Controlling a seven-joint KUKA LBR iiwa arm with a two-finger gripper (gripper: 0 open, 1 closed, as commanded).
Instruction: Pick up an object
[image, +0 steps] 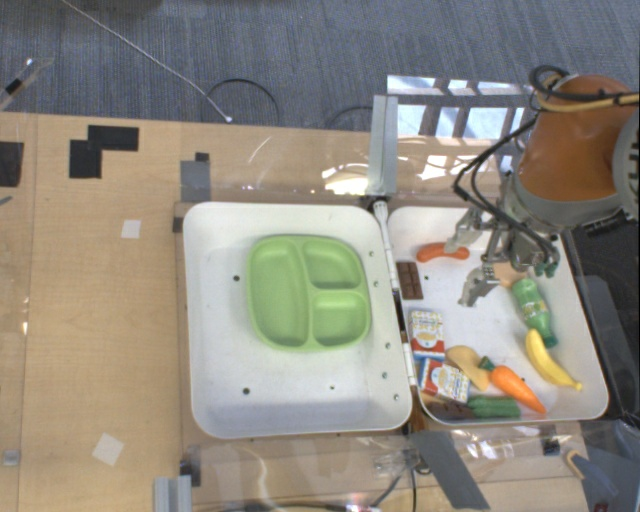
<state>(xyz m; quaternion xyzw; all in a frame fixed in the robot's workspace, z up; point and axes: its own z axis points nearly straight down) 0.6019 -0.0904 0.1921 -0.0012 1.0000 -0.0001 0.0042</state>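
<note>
**A:** Start at the near edge of the right bin (597, 400). You have a dark green piece (493, 407) and a carrot (519, 389) lying there, touching a yellowish lump (467, 361), with two small printed cartons (427, 332) just left of them. That corner is crowded, so any grab there would nudge a neighbour.

**B:** And the banana (551, 360)?

**A:** It lies further right, a little apart from the carrot. Just beyond it is the green bottle (531, 307), nearest your hand (487, 262). I judge both to be light, stiff plastic toys, smooth and likely to slip. You'd want to take the bottle across its narrow body, not its rounded end.

**B:** What is the hand doing?

**A:** It hangs over the far part of the right bin, fingers spread, with nothing between them. The bottle is just to its right, and an orange piece (443, 253) lies just to its left. A dark brown bar (407, 281) sits against the bin's left wall.

**B:** Anything in the way?

**A:** The bin wall behind the bottle leaves you little room. The left bin (215, 400) holds a green divided plate (306, 291), well apart from your work. The table (90, 330) lies beyond.
</note>
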